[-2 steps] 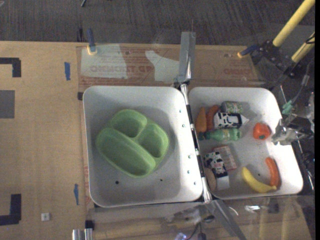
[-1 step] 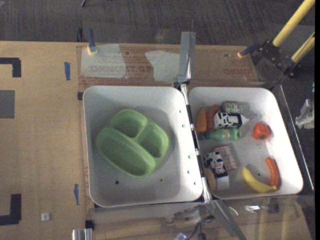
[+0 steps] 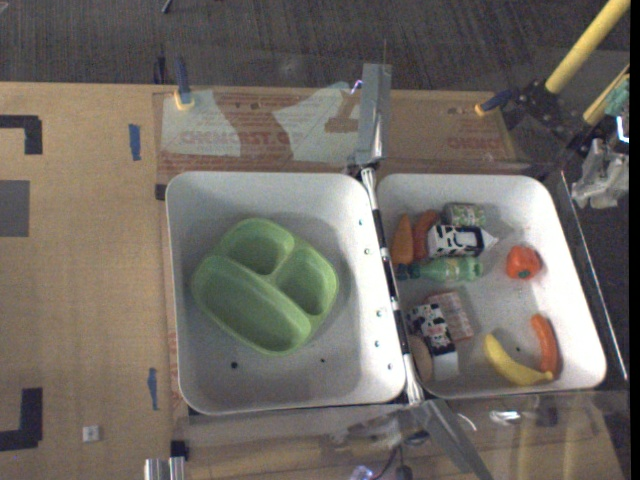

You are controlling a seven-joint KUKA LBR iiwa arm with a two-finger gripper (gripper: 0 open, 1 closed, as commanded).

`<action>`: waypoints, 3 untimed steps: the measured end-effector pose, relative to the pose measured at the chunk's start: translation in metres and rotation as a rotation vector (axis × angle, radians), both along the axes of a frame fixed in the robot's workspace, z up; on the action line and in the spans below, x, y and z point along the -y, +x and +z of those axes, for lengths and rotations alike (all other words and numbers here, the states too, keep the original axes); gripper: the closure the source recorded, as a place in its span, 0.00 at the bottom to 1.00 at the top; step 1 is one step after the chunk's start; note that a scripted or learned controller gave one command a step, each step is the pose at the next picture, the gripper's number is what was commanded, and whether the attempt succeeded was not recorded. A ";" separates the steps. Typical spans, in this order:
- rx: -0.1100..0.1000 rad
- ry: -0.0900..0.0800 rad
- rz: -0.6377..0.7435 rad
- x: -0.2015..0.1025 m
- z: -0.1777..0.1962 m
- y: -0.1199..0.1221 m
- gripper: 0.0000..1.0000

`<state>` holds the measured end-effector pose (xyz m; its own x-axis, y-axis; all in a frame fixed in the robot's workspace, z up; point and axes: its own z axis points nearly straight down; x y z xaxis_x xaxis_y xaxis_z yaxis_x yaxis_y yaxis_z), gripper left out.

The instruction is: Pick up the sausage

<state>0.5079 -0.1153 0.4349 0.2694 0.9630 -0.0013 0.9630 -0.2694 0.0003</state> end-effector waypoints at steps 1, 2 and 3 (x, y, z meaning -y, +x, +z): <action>0.000 0.001 0.559 -0.067 -0.060 0.084 1.00; 0.004 -0.001 0.653 -0.089 0.001 0.071 1.00; 0.000 0.001 0.681 -0.160 -0.123 0.074 1.00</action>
